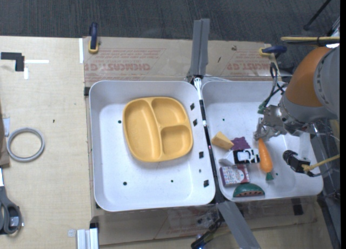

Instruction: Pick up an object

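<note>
On the bench: two white bins side by side, left bin (108,188) and right bin (281,186), rims touching along the middle.
Arm: one (316,83), grey with an orange band, reaching in from the right over the right bin.
Plate: one (158,129), yellow, three compartments, lying flat in the left bin, a little above its middle.
Gripper: one (263,132), low over the right bin, right at the carrot's upper end; whether the jaws are released or clenched, I cannot tell, and nothing is seen between them.
Carrot: one (265,157), orange, in the right bin; long axis runs nearly up-down in the view, tilted slightly, thick end toward the gripper, thin tip pointing down toward the bin's near edge.
Cheese: one yellow wedge (222,141), left of the carrot, near the divider between bins.
Purple item: one (241,145), just beside the cheese.
Black-and-white item: one (247,156), touching the carrot's left side.
Red packet: one (234,175), below the black-and-white item.
Watermelon slice: one (249,191), at the right bin's near edge.
Tape ring: one (24,144), grey, on the bench well left of the bins.
</note>
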Robot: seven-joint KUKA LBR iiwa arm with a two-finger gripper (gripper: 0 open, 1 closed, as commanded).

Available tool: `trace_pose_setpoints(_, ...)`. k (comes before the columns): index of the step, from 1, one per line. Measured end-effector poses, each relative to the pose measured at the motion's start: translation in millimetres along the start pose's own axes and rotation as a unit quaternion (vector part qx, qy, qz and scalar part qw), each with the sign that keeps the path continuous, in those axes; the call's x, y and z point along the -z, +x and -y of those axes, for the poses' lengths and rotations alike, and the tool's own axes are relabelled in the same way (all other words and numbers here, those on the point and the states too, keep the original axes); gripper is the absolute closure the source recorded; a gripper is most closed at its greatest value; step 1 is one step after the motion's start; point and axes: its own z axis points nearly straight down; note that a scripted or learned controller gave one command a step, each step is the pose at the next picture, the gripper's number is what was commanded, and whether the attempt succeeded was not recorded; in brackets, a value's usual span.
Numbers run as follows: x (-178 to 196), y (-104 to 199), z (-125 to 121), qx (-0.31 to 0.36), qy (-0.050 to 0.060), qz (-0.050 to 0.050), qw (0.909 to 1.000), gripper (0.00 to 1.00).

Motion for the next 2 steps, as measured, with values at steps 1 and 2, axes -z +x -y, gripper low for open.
trace_pose_setpoints(1, 122.7, 15.2, -32.8, 0.078, -0.004, -0.001, 0.997, 1.0)
trace_pose_setpoints(2, 122.3, 15.2, -32.6, 0.078, -0.004, 0.0, 0.997, 0.0)
